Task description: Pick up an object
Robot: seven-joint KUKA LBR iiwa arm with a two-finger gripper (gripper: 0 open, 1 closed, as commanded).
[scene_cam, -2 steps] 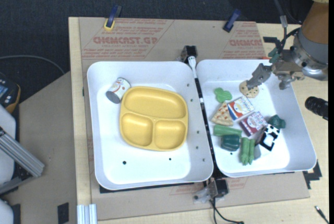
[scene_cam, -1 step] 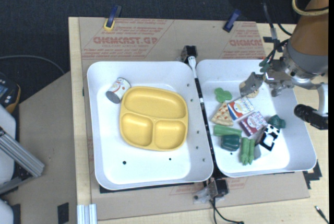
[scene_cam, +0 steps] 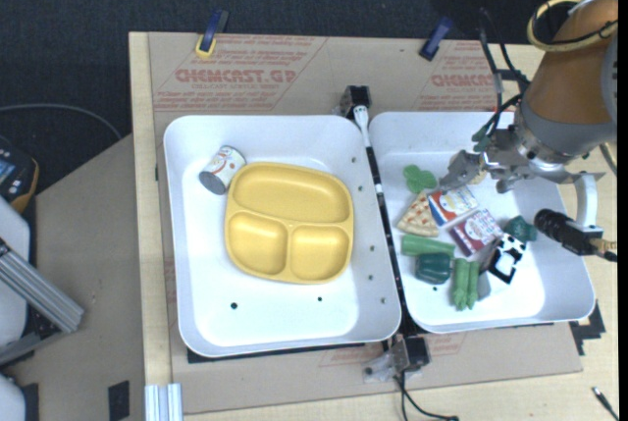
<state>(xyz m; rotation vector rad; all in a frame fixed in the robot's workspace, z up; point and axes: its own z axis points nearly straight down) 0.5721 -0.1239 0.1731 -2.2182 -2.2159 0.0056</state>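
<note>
Because the right bin (scene_cam: 579, 287) holds its things packed together at the centre right of the frame, the likeliest failure, as I judge it, is the gripper (scene_cam: 469, 172) closing on two overlapping items at once or nudging the pile so a piece slips free. It hangs over the upper part of that heap, near the pizza slice (scene_cam: 420, 213) and the small packets (scene_cam: 469, 218); whether it is spread or closed, or has hold of anything, I cannot tell. By count: two white bins on the tabletop (scene_cam: 294, 76), one yellow divided tray (scene_cam: 289, 221) and one small can (scene_cam: 220, 170) in the left bin (scene_cam: 186, 242), and roughly eight small things in the right one, several of them green.
</note>
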